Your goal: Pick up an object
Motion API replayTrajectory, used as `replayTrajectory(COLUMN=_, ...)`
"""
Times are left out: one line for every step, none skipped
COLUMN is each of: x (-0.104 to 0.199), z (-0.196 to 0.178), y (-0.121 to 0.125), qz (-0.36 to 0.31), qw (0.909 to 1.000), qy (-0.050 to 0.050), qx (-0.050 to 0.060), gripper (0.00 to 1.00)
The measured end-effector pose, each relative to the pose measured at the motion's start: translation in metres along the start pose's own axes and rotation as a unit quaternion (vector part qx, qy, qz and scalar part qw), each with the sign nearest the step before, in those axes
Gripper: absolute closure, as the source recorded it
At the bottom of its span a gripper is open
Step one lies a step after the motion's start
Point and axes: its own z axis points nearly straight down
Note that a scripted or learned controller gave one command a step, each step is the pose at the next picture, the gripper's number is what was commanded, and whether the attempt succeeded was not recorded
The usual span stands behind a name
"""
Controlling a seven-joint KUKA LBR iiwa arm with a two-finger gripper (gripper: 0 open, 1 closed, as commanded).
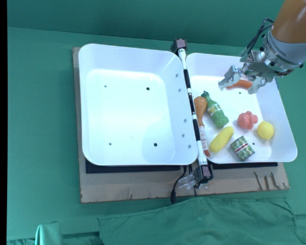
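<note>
Gripper (243, 80) over the far part of the right bin (285, 137): an orange, carrot-like object (239, 85) lies between its fingers, held, long axis roughly level across the view. Green bottle (215, 110) and red toy (247, 119) lie nearer the camera.

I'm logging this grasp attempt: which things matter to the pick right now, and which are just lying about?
In play: gripper; orange object between its fingers; right bin.

Lying about: green bottle, carrot, corn cob, red toy, lemon, green can, left bin.
</note>
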Motion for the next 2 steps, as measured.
replayTrajectory(x=0.000, z=0.000, y=0.000, qz=0.000, qw=1.0000, qy=0.000, qx=0.000, gripper=0.00)
replayTrajectory(x=0.003, z=0.043, y=0.000, qz=0.000, qw=1.0000, qy=0.000, qx=0.002, gripper=0.00)
